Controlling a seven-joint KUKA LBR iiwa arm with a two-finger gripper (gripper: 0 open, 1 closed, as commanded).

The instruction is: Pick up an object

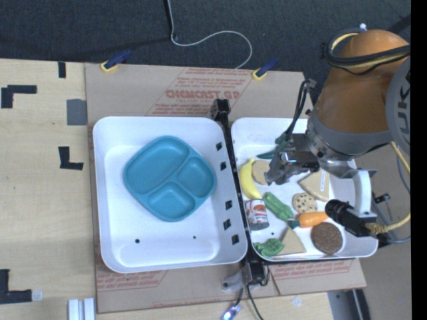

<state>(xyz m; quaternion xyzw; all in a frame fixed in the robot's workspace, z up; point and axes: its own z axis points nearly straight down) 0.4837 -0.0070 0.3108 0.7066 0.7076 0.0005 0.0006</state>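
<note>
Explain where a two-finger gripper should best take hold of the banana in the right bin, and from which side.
Grip the banana at its mid-length, coming straight down from above, with the fingers closing across its narrow width. It lies flat and curved along the bin's left wall, so a sideways approach looks blocked there. The small can near its lower end crowds that tip.

Your table (40, 179) is pale wood with black marks along its left side. A brown cardboard sheet (193, 92) with red print lies flat on it, held at its far edge by two yellow-and-blue clamps (115, 61). The two white bins (110, 199) sit side by side on that cardboard, touching along the middle.
</note>
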